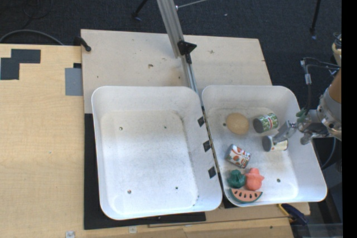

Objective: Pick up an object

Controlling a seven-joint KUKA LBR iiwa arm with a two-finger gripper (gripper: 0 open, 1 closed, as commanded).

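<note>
gripper (277, 141) sits at three o'clock in the right bin (304, 187), jaws apparently parted, nothing between them. green can (266, 122) just beside at eleven; potato (237, 124), red can (239, 156), watermelon slice (246, 195) crowd nearby.

Both bins are white: the left bin (146, 153) carries a faint grey speckle across its floor, the right bin (295, 175) a lighter dusting. A tan, potato-like lump (237, 123) sits beside a small can (266, 122) with a green label and silver ends. Another can (239, 156) is red and white. A dark green piece (236, 178) touches an orange-red toy (254, 179), and the watermelon slice (246, 195) shows red flesh with dark seeds and a green rind. The table (134, 58) is pale beige board; the end effector (277, 141) is grey with a cream tip
</note>
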